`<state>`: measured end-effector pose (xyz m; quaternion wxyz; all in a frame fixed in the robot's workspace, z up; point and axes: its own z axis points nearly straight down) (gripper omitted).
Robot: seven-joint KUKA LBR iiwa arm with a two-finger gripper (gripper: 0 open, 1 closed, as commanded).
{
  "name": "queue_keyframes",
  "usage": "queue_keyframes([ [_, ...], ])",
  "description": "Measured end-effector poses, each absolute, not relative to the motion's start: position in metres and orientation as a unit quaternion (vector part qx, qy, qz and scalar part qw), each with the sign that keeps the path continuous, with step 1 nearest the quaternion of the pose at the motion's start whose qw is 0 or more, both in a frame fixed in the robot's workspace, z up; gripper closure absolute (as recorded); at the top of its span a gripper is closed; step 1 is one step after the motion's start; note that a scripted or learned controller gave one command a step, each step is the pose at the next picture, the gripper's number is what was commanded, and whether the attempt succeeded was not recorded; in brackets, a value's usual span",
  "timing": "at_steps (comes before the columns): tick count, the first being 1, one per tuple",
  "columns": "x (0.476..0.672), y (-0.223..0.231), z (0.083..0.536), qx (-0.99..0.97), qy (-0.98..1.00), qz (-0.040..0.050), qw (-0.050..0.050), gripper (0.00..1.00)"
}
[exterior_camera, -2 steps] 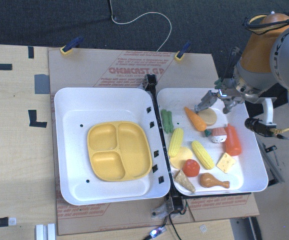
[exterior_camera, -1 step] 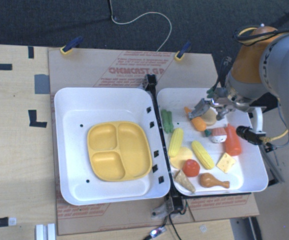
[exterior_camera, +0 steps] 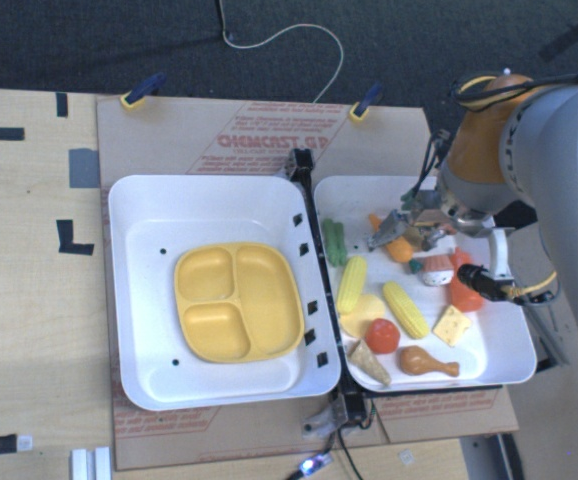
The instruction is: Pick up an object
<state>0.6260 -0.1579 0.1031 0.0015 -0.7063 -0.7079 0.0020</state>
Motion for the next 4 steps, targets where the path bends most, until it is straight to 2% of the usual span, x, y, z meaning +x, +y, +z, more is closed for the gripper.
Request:
queue_keyframes([
  [1,0.628,-0.159,0.088,-0.706,-0.708,0.0011,-0.003,0.0],
  [2,0.629,-0.159,0.1,-0.706,-0.708,-0.0001,-0.005,1.0],
  [3,0.632,-0.148,0.154,-0.706,-0.708,-0.0012,-0.001,1.0],
  [4,0.634,-0.141,0.215,-0.706,-0.708,-0.0012,-0.002,1.0],
])
